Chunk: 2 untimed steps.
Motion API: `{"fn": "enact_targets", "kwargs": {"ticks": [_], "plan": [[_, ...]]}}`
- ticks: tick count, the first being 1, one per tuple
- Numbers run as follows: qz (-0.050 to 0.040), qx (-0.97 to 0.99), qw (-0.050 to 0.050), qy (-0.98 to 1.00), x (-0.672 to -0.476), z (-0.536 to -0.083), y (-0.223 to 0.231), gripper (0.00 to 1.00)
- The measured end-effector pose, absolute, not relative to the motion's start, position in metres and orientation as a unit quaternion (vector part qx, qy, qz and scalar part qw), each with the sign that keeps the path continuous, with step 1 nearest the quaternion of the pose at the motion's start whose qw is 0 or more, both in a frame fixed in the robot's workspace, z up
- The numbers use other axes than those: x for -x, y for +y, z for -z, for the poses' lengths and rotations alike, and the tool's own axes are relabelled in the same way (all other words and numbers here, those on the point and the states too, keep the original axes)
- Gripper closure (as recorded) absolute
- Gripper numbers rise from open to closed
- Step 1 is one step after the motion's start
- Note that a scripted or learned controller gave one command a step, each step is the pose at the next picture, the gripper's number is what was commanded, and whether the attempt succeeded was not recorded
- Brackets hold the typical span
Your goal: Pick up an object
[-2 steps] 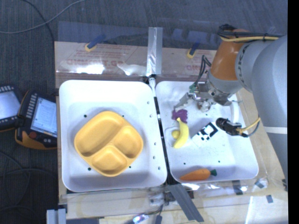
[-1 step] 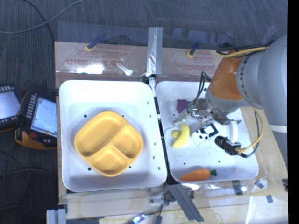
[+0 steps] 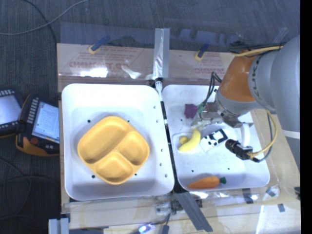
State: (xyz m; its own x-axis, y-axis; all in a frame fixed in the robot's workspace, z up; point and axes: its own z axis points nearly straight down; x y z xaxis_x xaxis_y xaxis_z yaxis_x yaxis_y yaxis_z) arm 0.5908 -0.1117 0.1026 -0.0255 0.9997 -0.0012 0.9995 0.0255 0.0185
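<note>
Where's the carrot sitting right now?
In the camera view, the carrot lies along the near edge of the right bin, below the banana and well apart from the hand.

yellow tray (image 3: pixel 113 149), yellow banana (image 3: pixel 191 141), orange carrot (image 3: pixel 204 182)
</note>
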Motion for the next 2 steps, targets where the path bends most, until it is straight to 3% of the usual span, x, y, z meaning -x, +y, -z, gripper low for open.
{"fn": "enact_targets", "kwargs": {"ticks": [1, 2], "plan": [[-0.0008, -0.529, 0.002, 0.849, -0.534, -0.100, -0.143, 1.00], [0.0004, -0.645, -0.001, 0.764, -0.573, -0.199, -0.086, 1.00]]}}
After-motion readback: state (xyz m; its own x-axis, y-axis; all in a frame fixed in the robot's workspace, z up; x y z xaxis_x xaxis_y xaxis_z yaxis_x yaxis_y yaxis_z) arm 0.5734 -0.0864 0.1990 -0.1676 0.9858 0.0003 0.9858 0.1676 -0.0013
